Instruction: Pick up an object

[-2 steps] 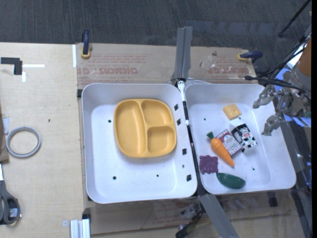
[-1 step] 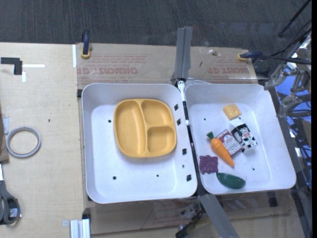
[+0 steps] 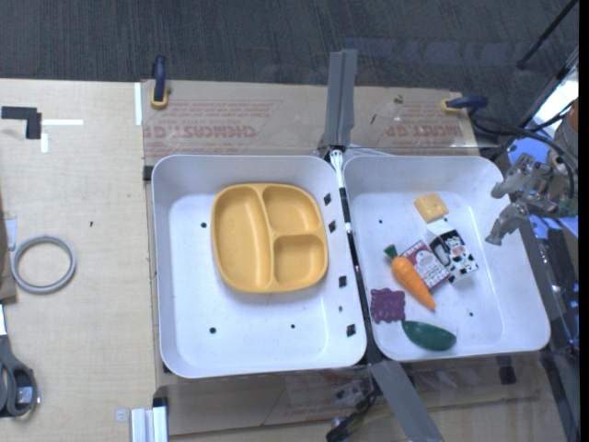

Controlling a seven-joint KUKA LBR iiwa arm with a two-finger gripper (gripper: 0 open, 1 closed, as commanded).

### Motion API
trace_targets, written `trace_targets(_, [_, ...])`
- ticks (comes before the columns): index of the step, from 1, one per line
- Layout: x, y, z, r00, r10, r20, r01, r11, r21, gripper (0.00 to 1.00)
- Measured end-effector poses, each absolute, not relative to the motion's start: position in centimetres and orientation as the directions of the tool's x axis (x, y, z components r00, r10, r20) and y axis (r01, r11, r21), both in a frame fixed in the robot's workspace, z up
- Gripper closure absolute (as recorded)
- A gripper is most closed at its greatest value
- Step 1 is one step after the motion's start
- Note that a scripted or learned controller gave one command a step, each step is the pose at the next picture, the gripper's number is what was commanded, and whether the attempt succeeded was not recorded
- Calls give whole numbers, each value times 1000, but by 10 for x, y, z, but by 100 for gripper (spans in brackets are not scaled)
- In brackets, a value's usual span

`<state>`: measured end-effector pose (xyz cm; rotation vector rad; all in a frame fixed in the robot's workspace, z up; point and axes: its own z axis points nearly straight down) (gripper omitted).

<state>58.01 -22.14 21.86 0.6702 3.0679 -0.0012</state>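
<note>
Wooden bench (image 3: 83, 155), two bins, my gripper (image 3: 512, 212) at the right bin's (image 3: 488, 325) right edge, finger state indiscernible.

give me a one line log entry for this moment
gripper: over right bin's right rim | grasp: none seen | carrot: in bin

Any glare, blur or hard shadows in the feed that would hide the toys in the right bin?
Camera view: even lighting, soft shadows; the right bin is bright white but not blown out, and the carrot and green toy read clearly. Camera view: the gripper at the bin's right rim looks slightly soft, and a bright patch washes out the upper right corner.
</note>
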Motion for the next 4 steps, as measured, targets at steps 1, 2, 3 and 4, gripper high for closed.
trace_targets(1, [607,-167,97,-610,792,-8,792,610,5,0])
trace_targets(2, [609,-166,108,-614,789,-11,789,614,6,100])
trace_targets(3, [639,-110,245,-446,895,-3,895,446,0,100])
trace_targets(4, [639,-110,245,-446,895,-2,895,446,-1,0])
